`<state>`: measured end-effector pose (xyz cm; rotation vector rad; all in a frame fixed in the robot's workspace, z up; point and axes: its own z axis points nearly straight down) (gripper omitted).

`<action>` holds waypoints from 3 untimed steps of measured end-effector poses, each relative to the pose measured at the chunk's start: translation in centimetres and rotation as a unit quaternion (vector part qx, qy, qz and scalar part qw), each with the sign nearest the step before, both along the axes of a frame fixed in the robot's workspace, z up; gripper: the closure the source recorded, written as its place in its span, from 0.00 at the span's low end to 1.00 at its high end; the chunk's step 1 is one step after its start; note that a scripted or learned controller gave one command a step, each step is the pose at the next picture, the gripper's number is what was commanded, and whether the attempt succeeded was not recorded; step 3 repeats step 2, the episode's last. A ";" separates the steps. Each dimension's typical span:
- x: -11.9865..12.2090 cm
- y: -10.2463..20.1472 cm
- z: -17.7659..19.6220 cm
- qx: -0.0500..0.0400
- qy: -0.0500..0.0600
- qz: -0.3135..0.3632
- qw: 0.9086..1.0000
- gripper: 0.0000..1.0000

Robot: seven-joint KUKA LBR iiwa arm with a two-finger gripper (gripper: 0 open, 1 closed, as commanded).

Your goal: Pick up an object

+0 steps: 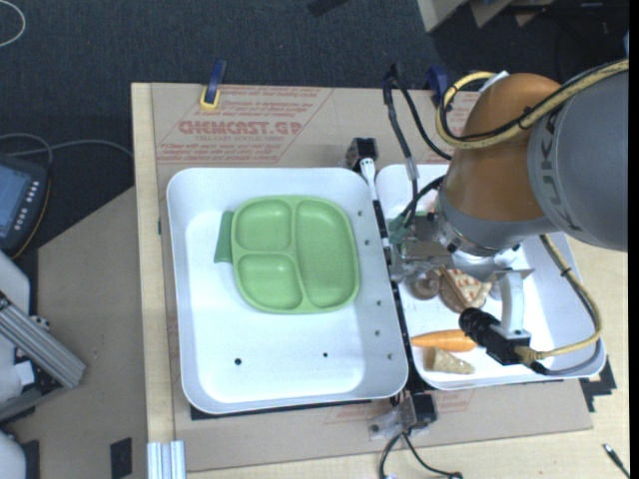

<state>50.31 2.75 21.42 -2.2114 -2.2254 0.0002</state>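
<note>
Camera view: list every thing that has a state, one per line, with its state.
Green divided plate: upright, flat in the left bin.
Carrot: lying flat in the right bin.
Arm: lowered over the right bin.
Gripper: down among the objects.

One fixed cam, mounted above the bench, looking down at a slant. Both white bins fit in frame: left bin near centre, right bin toward the right side, partly covered by the arm, which comes in from the right w/ its orange band nearest the lens. Mid-range shot; the bench's far edge sits up top, near edge at bottom, dark floor beyond the far edge. No 2nd view, so no overlap.
</note>
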 end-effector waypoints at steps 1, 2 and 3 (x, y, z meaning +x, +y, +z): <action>0.6 -0.4 1.2 -0.002 -0.003 -0.003 1.000 1.00; 0.2 1.0 1.9 -0.001 -0.003 -0.002 1.000 1.00; 0.2 1.0 1.9 -0.001 -0.003 -0.002 1.000 1.00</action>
